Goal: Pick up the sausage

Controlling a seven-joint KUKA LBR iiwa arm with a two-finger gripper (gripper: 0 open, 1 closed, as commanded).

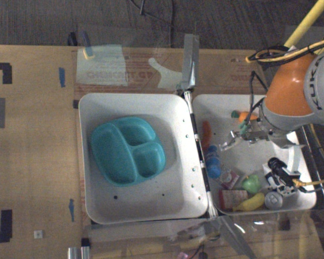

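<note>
The sausage (206,133) lies in the right bin (218,108) against its left wall, a slim orange-red piece running near to far. It looks like a light toy, likely smooth and prone to roll, so a hold across its narrow middle seems best, though the wall crowds one side. The gripper (243,135) sits to its right; whether it is spread or closed cannot be told, and nothing is seen in it. The arm (291,99) hides the bin's far right part.
</note>
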